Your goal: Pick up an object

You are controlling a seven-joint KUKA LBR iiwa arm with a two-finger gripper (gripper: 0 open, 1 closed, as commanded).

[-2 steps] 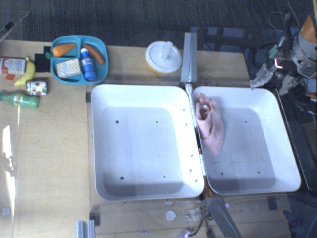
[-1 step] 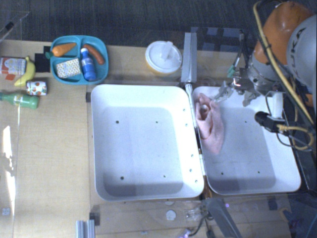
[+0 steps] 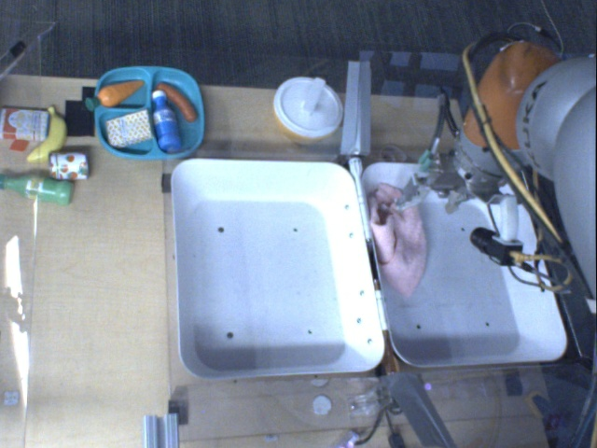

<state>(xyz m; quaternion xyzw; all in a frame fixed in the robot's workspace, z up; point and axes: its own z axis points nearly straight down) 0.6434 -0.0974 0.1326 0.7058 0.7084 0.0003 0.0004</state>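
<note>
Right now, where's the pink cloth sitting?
In the camera view, the pink cloth lies crumpled in the right bin, against its left wall beside the divider, with the gripper just above its upper end.

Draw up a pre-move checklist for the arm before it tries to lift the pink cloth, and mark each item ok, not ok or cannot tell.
1. Target in reach: pink cloth lies in the right bin, against its left wall: ok.
2. Gripper near target, at the cloth's upper end: ok.
3. Cloth between the fingers: cannot tell.
4. Cloth lying flat: not ok, it is crumpled.
5. Nothing else around the cloth in that bin: ok.
</note>
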